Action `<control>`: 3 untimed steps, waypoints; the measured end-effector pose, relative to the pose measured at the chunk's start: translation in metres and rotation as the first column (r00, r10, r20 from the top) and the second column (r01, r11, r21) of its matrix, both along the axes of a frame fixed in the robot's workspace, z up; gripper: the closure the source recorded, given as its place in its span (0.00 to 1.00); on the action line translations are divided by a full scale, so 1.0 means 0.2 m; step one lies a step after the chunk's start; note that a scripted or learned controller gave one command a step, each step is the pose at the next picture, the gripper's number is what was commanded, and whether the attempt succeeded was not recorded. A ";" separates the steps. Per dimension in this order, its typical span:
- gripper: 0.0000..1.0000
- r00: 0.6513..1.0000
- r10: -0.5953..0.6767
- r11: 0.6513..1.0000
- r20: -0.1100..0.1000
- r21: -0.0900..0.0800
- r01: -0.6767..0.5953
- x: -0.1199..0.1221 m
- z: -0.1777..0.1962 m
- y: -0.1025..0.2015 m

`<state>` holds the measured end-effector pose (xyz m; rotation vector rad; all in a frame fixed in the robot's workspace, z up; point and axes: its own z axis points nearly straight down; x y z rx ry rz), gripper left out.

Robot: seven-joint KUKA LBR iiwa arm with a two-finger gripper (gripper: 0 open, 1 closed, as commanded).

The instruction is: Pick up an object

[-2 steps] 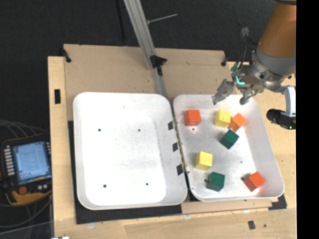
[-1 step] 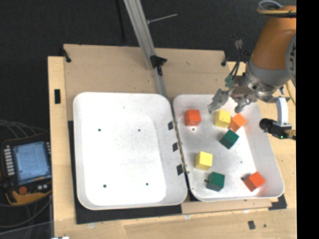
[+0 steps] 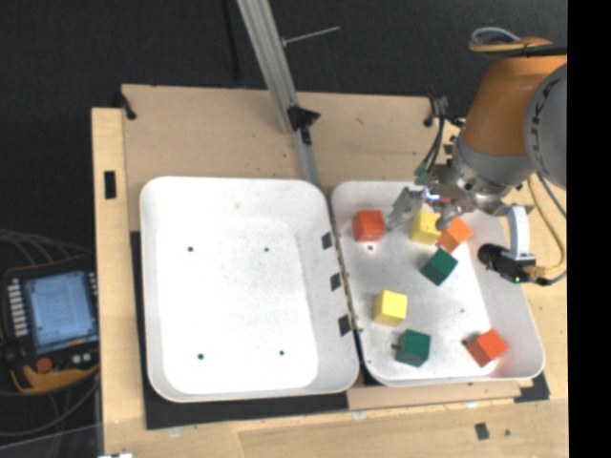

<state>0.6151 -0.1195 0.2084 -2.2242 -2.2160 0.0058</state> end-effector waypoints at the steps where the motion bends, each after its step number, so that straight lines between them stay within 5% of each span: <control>1: 0.00 1.000 0.002 1.000 -0.001 0.000 -0.002 -0.03 -0.31 -0.01; 2: 1.00 1.000 -0.004 1.000 0.008 0.001 0.004 -0.01 -0.24 -0.01; 3: 1.00 1.000 -0.004 1.000 0.012 -0.001 0.004 -0.02 0.07 -0.04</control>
